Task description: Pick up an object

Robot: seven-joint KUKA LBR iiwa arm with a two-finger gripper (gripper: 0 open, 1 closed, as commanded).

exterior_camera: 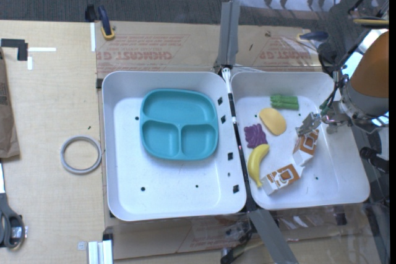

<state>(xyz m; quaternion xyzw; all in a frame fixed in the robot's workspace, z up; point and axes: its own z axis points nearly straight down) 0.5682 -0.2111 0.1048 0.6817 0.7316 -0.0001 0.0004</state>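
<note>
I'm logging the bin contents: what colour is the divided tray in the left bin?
Teal, a light blue-green all over; the tray shows plainly in the camera view.

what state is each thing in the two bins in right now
blue tray, flat, upright, in left bin
banana, lying in right bin
purple grapes, lying above banana
yellow lemon, lying
green vegetable, lying near back wall
orange-white carton, on its side
gripper, low above a second carton

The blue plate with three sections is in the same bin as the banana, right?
No. The camera view shows the blue plate alone in the left bin. The banana lies in the right bin, next to the purple grapes.
</note>
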